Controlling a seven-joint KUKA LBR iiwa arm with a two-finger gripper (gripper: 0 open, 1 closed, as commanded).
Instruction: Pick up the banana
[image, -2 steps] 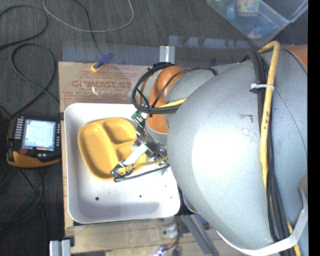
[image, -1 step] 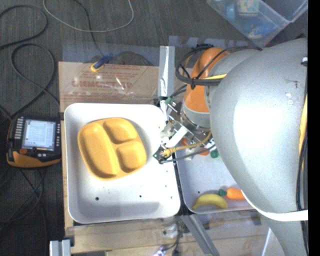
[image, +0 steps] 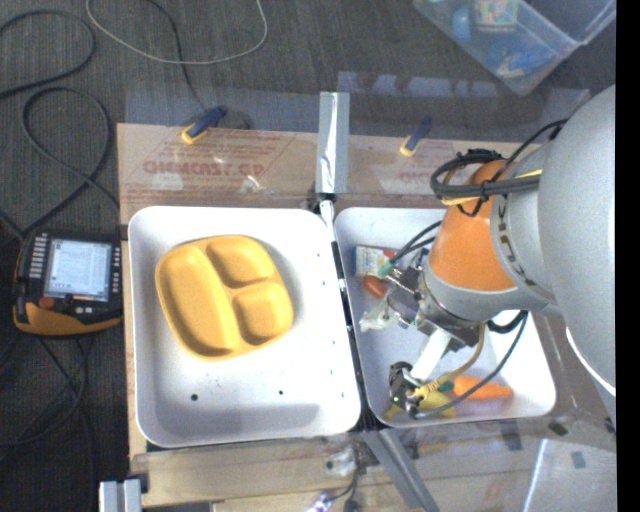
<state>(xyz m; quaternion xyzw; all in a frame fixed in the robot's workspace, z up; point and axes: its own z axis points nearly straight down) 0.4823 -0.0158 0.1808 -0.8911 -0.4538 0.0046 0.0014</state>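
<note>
A handheld control pendant (image: 65, 280) with a lit screen lies on the dark floor at the left edge of the frame. The bench (image: 240, 165) is covered in brown cardboard, and the left bin (image: 142, 330) on it carries a yellow divided tray (image: 228, 295), lying flat in the bin's upper half.

Right of the centre seam is the right bin (image: 540, 385), with the arm (image: 470, 255) bent over it from the right of the frame. A small green-and-white carton (image: 372, 262) lies in this bin's upper left corner, and a red-orange piece (image: 372, 286) lies just below it. The tool (image: 398, 298) hangs low over this left part of the bin. The wrist hides it, so I cannot tell whether it is released or clenched, and nothing is seen grasped.

The banana (image: 432, 405) seems to be the yellow shape by the bin's lower rim, partly covered. An orange carrot (image: 485, 392) lies just beside it to the right.
</note>
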